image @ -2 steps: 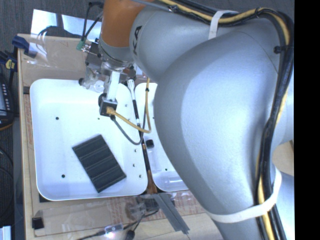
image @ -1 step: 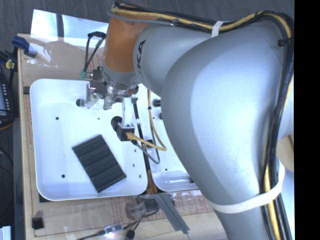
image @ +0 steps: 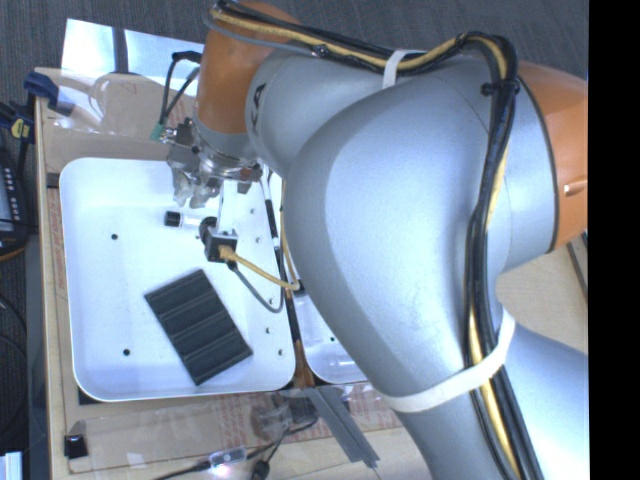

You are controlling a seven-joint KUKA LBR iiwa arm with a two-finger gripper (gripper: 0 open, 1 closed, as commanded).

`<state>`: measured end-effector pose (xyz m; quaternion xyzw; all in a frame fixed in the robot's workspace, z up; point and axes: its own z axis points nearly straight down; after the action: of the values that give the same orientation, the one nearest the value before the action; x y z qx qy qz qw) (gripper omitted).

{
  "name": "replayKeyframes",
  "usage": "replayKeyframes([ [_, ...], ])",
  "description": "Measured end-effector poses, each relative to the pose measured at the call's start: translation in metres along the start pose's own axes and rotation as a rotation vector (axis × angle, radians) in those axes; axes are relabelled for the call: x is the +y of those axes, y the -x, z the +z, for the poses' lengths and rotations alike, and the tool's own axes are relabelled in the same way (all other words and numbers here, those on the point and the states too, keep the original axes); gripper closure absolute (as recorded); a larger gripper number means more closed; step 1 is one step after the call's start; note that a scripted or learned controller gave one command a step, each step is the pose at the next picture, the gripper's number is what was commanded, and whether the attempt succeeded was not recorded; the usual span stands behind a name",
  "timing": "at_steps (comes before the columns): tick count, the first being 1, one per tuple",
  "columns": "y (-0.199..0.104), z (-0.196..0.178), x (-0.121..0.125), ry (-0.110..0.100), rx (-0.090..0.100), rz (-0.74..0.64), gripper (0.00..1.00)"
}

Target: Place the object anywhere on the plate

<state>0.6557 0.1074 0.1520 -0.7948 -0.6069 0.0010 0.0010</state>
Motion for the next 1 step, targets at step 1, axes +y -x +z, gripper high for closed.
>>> replayKeyframes([
  [1, 0.0704, -0.0397, -0.0329, -0.002, -0.001, -0.424, 1.00],
])
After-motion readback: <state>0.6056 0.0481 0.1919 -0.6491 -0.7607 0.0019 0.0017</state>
